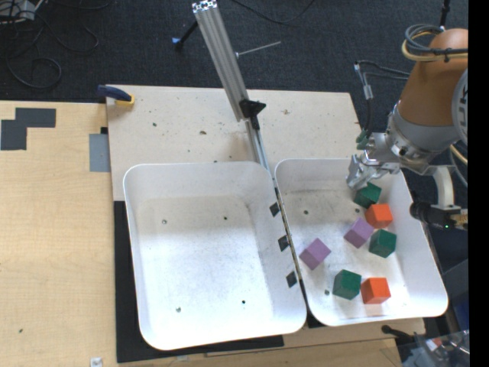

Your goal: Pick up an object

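Note:
The right bin (321, 167) holds several small blocks. A green block (369, 196) lies near its far right side, with an orange block (379, 215) just in front of it. Further forward lie a purple block (357, 232), a second green block (382, 242), another purple block (315, 252), a third green block (347, 284) and a second orange block (375, 290). My gripper (364, 176) hangs low over the far right of this bin, its tip right at the upper edge of the first green block. Whether it touches that block is unclear.
The left bin (145, 205) sits beside the right one, with a divider carrying black clips (281, 239) between them. A slanted metal pole (225, 60) rises behind the bins. A blue and yellow clamp (114, 94) lies at the bench's far left corner.

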### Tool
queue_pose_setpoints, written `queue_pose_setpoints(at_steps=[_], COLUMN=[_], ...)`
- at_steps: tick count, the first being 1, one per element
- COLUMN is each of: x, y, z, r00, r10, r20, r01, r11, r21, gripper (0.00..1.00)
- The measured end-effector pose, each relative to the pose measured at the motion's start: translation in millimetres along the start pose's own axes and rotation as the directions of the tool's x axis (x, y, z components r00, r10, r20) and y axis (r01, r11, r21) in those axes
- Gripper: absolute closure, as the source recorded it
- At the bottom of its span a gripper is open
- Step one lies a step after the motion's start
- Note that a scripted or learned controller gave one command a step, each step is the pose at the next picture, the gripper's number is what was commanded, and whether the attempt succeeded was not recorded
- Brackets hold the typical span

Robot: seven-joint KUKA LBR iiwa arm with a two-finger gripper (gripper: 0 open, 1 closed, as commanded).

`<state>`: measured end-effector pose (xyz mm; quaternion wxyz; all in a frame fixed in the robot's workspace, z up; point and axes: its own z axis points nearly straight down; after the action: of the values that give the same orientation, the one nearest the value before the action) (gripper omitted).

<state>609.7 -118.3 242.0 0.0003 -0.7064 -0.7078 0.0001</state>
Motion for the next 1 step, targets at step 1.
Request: queue_pose_setpoints(at_steps=[1], x=[51.8], y=[-7.7], z=[-6.8], r00=[1.0], r10=[-0.001], r20=[-0.002], r01=[0.001], r11=[1.0], r21=[0.003], gripper=[1.0])
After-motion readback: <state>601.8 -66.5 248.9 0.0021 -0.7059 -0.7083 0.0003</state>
